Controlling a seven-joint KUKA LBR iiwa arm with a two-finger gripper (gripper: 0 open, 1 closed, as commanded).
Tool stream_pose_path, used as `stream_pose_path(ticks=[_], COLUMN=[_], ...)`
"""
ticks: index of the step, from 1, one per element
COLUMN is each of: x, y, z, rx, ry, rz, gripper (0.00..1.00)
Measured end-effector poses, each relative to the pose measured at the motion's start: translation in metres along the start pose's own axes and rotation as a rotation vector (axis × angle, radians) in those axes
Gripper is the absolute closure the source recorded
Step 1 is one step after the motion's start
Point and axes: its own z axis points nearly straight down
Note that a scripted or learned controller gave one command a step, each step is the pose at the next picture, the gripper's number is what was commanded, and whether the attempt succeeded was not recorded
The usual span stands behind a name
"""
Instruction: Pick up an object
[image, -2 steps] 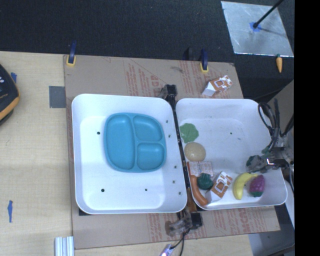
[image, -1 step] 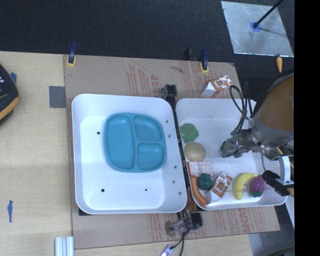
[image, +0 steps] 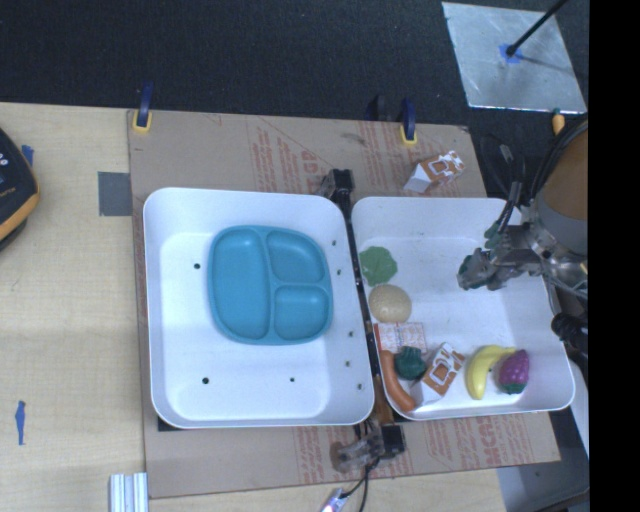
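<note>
Several small things crowd the near edge of the right bin (image: 520, 310), and that is where I judge my pick must come from: a yellow banana (image: 483, 369) touching a magenta fruit (image: 513, 371) at the near right corner, a small carton (image: 441, 369) just beside them, then a dark green piece (image: 409, 363) resting against an orange carrot (image: 394, 385) along the bin wall, with a printed packet (image: 400, 335) just behind. Farther up that left wall sit a pale round potato (image: 390, 302) and a green leafy piece (image: 378, 265), each with bare floor to its right. My pincer (image: 478, 272) hangs over the far right part of this bin, above bare white floor, well apart from every item; whether its tips are spread or pressed together I cannot tell from this slant, and nothing shows between them. To do this step well I would choose a thing that stands free, the potato or the leafy piece, rather than the packed cluster where a neighbour could get pinched or nudged. I would centre over it first, turn so the tips close across its narrow side, and descend straight. The left bin (image: 170, 300) holds a blue divided plate (image: 270, 284), too flat to suit me. Beyond the bins another little carton (image: 434, 171) lies on the bench (image: 60, 330).
</note>
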Motion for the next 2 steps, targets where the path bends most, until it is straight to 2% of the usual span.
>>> stream_pose_path(ticks=[1,2], x=[0.057,0.159], y=[0.117,0.057], z=[-0.029,-0.020], rx=[0.000,0.004], ry=[0.001,0.001], rz=[-0.001,-0.003], gripper=[1.00,1.00])
